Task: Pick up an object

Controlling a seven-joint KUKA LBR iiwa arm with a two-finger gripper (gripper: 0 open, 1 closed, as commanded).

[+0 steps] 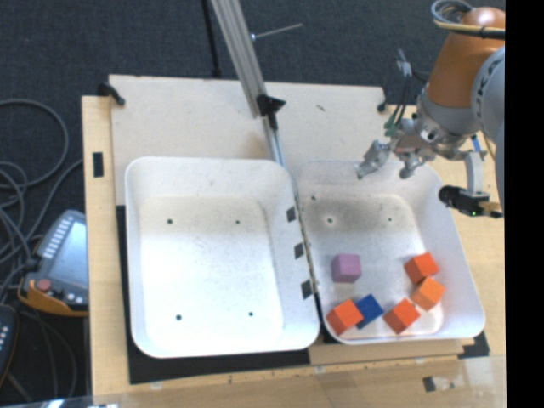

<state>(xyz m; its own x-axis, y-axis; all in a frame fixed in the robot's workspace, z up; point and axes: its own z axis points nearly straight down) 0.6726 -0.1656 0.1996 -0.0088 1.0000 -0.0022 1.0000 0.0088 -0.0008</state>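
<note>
Left bin (170, 185): nothing there for you to take; skip it.

Right bin (450, 228): all your candidates sit in its near half. Going left to right:

- Orange block (344, 315), at the near-left corner, touching the blue one beside it. Its faces are partly boxed in.
- Purple block (346, 267), pale, cube-shaped, standing alone toward the bin's middle with bare floor on all sides. This looks like your easiest pick.
- Blue block (369, 308), small, dark, wedged between orange neighbours.
- Orange block (402, 315), near the front wall.
- Two more orange blocks, one at (421, 267) and one at (428, 293), just beside each other toward the right wall, both turned at an angle.

Handling, as a judgement: they read as small rigid cubes, probably light, with flat matte faces that should not slip much. No sign of anything fragile. Take hold across two opposite flat faces, jaws square to them; a corner-to-corner pinch would likely twist the block out. For the clustered ones, expect a finger to land on a neighbour.

Gripper (392, 157): hangs over the far rim of the right bin, well apart from every block, fingers spread wide, holding nothing. You have yet to come down on anything.
</note>
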